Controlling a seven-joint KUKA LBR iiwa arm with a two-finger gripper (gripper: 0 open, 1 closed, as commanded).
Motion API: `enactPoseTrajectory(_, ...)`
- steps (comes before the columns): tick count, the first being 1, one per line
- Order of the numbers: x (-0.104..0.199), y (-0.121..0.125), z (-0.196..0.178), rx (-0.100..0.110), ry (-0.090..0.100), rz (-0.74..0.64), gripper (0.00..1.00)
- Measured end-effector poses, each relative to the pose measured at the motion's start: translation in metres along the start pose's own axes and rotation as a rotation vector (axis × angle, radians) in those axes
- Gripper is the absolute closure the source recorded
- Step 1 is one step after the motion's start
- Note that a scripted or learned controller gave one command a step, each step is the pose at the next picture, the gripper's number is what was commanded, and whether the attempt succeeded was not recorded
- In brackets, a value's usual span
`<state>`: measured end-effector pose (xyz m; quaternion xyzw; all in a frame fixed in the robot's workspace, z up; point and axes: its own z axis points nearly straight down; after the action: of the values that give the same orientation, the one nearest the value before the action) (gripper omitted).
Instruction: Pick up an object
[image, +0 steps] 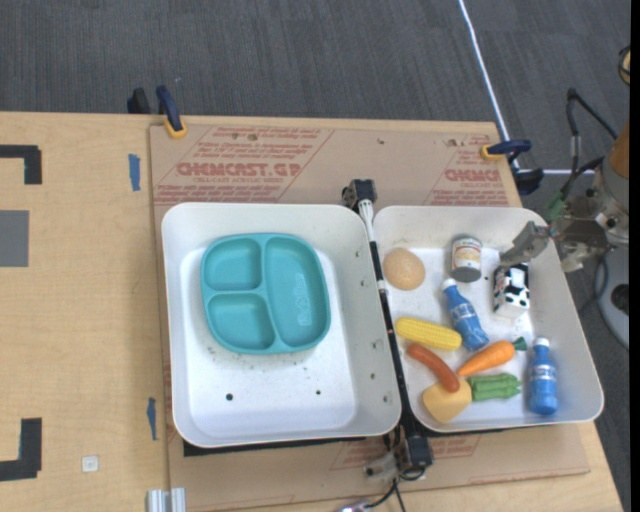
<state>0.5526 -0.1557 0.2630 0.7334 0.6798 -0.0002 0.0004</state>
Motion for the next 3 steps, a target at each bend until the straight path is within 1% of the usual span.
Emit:
enactPoseTrajectory(1, 0.009, 0.024, 0.101, 0.005, 0.002, 0.297, 0.00)
enactPoseTrajectory(2, 0.006, 0.066, 0.149, -0.024, -0.005, 0.192, 0.00)
enactPoseTrajectory(3, 0.050, 0.077, 0.174, -0.003, -0.006, 0.064, 0.00)
